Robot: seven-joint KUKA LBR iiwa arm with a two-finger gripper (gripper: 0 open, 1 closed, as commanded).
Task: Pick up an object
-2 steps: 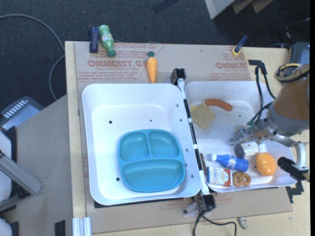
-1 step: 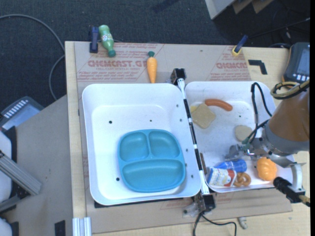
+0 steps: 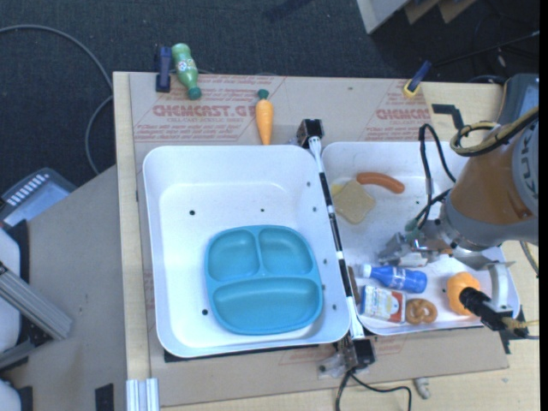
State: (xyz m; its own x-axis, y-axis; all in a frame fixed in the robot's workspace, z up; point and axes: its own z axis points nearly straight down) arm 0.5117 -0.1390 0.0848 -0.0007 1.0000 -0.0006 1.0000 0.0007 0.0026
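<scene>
Task thing: blue plastic bottle with white cap (image 3: pixel 396 277) lying on its side in the right white bin (image 3: pixel 377 155), near the front, cap pointing left.
Gripper: grey two-finger gripper (image 3: pixel 409 245) hovering just above and behind the bottle; jaw state, cannot tell, nothing showing between them.
Right bin count: 1 blue bottle, 1 red-and-white flat packet (image 3: pixel 383 303), 1 brown pretzel (image 3: pixel 420 312), 1 orange round fruit (image 3: pixel 463 290), 1 tan bread slice (image 3: pixel 354 202), 1 red-orange sausage (image 3: pixel 380 181).
Left bin count: 1 light-blue three-compartment plastic plate (image 3: pixel 263 278) sitting in the left white bin (image 3: pixel 171 174).
Bench outside bins: 1 orange toy carrot (image 3: pixel 265 118), 1 green bottle (image 3: pixel 185 69).
Edges: bottle lying close to the divider rims; packet and pretzel sitting just in front of it.
Open room: bare floor showing in mid right bin, between bread and bottle.
</scene>
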